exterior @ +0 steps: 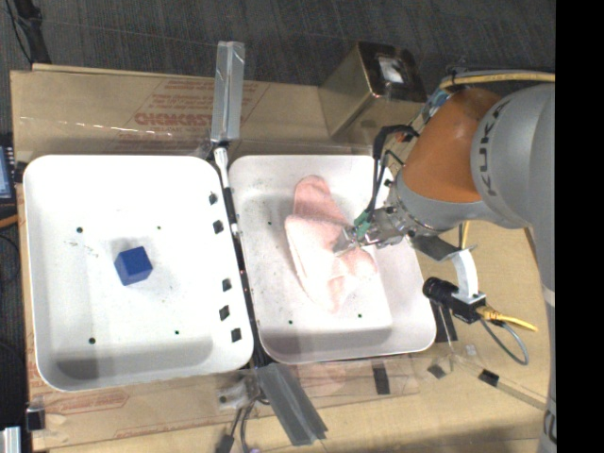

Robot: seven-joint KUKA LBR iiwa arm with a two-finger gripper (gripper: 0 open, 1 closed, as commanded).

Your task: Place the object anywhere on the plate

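- Two white bins side by side on the bench: left bin [57,253], right bin [274,333]
- One blue cube [133,264] in the left bin, left of its middle, apart from all four walls
- One pink cloth [321,253], crumpled, near the middle of the right bin, running from the far wall toward the near right corner
- No plate can be made out; the cloth covers much of the right bin's floor
- One arm [472,159], grey with an orange band, over the right bin's right edge
- One gripper [351,239] low over the cloth's right side, at or touching the fabric; whether its pincer is wide, narrow or pinching cloth cannot be told
- One brown box [363,88] past the right bin's far edge
- One grey post [226,92] at the far end of the seam between the bins
- Bench top is brown cardboard [113,102]; dark carpet [283,12] beyond it
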